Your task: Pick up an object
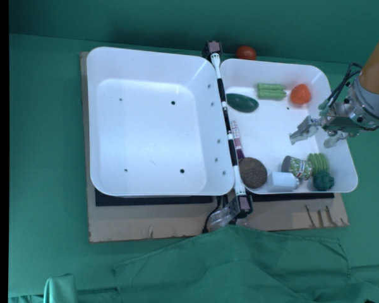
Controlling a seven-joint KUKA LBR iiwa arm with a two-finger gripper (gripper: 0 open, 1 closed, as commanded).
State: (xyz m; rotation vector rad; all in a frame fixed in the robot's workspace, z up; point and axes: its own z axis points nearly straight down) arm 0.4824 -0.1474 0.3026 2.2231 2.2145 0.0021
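Note:
My gripper [318, 136] hangs over the right side of the right bin [271, 131], open, with nothing between its fingers [302, 133]. Just below it lie a green-labelled can [297, 166], a ribbed light green piece [318, 162], a dark teal lump [323, 180] and a white cup [282, 181] on its side. A brown round disc [252, 172] sits at the bin's front left. Toward the back are a dark green oval [242, 102], a green pod [271, 91] and an orange ball [300, 94].
The left bin [107, 68] stands beside the right one, joined by a black-and-white bar [222, 100]. A thin dark red pen-like stick [237, 141] lies along the right bin's left wall. A red ball [245, 52] rests outside, behind the right bin. Green cloth [240, 264] is bunched at the front.

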